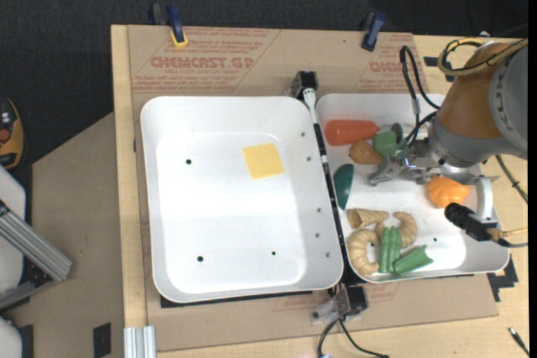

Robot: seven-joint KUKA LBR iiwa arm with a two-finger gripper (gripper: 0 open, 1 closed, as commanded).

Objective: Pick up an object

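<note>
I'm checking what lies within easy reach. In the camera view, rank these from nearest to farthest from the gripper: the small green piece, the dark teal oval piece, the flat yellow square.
1. The small green piece, right beside the gripper in the right bin.
2. The dark teal oval piece, by that bin's left wall.
3. The flat yellow square, in the left bin.

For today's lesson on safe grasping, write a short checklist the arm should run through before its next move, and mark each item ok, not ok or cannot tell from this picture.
1. Gripper is over the right bin, where most of the objects lie: ok.
2. An object is seen held between its fingers: cannot tell.
3. A target lies near the gripper: ok; the brown piece and dark green piece are close.
4. Objects are well separated: not ok; the green beans lie packed against the tan pieces.
5. The yellow square in the left bin lies alone: ok.
</note>
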